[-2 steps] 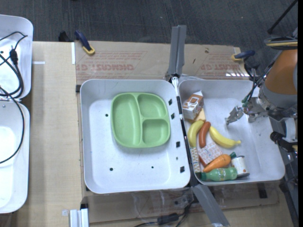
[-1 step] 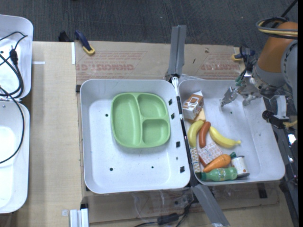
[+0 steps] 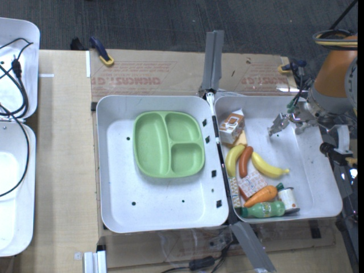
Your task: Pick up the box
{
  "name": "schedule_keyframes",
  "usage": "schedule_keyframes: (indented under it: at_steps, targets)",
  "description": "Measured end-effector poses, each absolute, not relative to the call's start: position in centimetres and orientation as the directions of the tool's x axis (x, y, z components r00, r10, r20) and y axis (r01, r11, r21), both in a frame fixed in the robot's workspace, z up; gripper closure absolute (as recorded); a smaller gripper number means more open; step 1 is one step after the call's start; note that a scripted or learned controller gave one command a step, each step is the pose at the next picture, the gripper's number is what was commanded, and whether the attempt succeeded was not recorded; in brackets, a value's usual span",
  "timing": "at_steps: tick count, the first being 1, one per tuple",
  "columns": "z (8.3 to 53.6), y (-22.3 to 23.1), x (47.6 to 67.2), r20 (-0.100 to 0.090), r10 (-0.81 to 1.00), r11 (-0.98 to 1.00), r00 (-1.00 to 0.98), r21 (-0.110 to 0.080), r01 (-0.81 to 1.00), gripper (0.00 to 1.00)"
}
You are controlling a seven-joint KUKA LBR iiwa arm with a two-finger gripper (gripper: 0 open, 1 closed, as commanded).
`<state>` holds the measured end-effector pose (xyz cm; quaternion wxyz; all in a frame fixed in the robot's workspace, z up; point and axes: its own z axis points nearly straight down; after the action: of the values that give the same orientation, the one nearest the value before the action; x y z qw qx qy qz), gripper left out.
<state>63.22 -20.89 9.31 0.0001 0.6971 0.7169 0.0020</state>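
1. Bench top is tan wood with a sheet of brown cardboard (image 3: 170, 73) under two shallow white bins set side by side; dark carpet behind.
2. Left bin (image 3: 116, 169) holds a green three-compartment plate (image 3: 169, 144), flat, upper middle of the bin, nothing on it.
3. Right bin (image 3: 313, 181) holds all the loose items, clustered along its left wall and front edge.
4. Box (image 3: 232, 127): small orange-brown and white carton, gable top, near the bin's back left corner, just beside the divider between the bins. It sits on a pale yellow flat piece (image 3: 243, 139).
5. Just in front of the box: one banana (image 3: 232, 159) curved along the left wall, a red-orange sausage (image 3: 245, 160) beside it and touching, a second banana (image 3: 268, 166) lying further right.
6. Front of the bin: a patterned flat packet (image 3: 250, 183), a carrot (image 3: 261, 195) across it, a green bottle (image 3: 263, 210) on its side along the front wall, a small white can (image 3: 287, 198) at the bottle's right end.
7. Arm comes in from the right, orange band visible at the upper right. Gripper (image 3: 278, 127) hangs over the bare back middle of the right bin.
8. Gripper is well right of the box, not touching it or any other item. Nothing seen between the fingers.
9. Finger spread: cannot tell, the tips are too small and cluttered with cabling to read.
10. Blue-and-yellow clamp (image 3: 101, 51) on the cardboard's back left edge; white tubs (image 3: 17, 152) with black cables at far left.
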Motion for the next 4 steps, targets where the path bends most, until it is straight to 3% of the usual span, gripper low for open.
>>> schedule_keyframes:
  at_steps: [1,2,3,4]
  targets:
    - [10.4,-21.0,63.3,-0.001,1.0,0.029,-0.029,0.005,1.0,1.0]
    - [10.3,-21.0,63.3,-0.001,1.0,0.029,-0.029,0.004,1.0,0.0]
    - [9.5,-21.3,61.2,0.008,1.0,0.021,-0.021,0.006,1.0,0.0]
    - [9.2,-18.9,59.5,0.0,0.979,0.205,-0.205,0.0,0.979,0.0]
